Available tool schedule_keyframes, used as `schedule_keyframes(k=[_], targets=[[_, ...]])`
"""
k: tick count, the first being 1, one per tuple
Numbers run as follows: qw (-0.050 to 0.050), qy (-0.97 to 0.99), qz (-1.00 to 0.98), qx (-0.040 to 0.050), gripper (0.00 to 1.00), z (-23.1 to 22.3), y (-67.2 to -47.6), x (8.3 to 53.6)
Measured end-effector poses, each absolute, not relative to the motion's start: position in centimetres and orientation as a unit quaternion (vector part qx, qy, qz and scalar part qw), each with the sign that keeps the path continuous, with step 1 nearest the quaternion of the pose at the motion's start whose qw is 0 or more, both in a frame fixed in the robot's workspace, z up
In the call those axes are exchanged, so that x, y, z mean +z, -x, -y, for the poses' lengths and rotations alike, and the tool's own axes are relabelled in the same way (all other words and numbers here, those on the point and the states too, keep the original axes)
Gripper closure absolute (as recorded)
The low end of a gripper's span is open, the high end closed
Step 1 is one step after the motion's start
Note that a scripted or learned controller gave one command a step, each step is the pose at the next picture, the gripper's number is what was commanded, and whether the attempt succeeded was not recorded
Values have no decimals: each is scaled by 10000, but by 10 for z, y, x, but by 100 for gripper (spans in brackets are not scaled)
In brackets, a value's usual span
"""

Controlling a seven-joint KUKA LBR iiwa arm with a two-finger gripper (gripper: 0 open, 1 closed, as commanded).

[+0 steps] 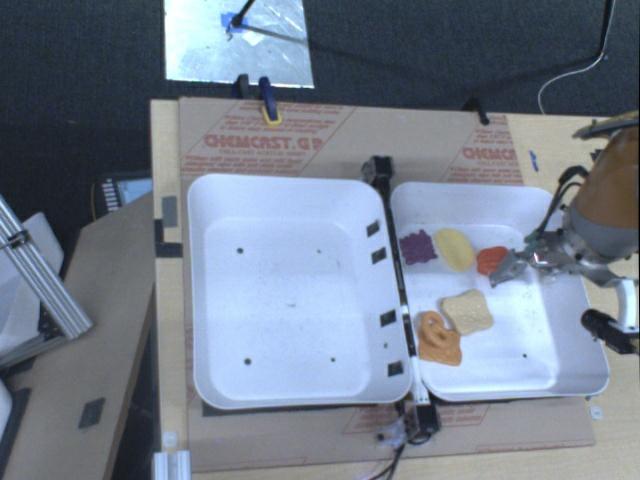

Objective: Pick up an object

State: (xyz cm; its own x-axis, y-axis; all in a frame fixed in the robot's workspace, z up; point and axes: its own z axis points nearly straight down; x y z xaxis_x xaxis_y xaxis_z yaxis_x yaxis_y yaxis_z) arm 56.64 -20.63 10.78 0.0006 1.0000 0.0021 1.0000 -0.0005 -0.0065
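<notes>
We see two shallow white plastic bins side by side on a tan cardboard sheet (300,133) printed w/ red lettering. The left bin (285,288) shows bare floor w/ a few small dark holes. The right bin (505,363) holds five small items, all grouped in its left half.

Item positions, right bin:
- Purple lumpy piece, grape-like (417,247): nearest the centre divider, upper row.
- Yellow oval piece, lemon-like (455,249): just beside the purple one, to its right.
- Small red-orange rounded piece (491,260): right of the yellow one, approx. touching the gripper tip.
- Pale tan slab, bread-like (467,311): lower row, below the yellow piece.
- Orange twisted piece, pretzel-like (438,337): touching the tan slab's lower left, near the divider.

The grey arm w/ orange band (612,193) enters from the right. Its two-finger gripper (508,268) sits low over the right bin, tip next to the red-orange piece. We cannot tell the claw state at this resolution, nor whether anything sits within it.
</notes>
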Motion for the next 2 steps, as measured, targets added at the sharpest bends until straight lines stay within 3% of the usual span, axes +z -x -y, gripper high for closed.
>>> schedule_keyframes(k=[1, 2], targets=[[-58, 7040, 7102, -38, 0, 179, -624, 191], [27, 7080, 7062, 17, 0, 205, -576, 79]])
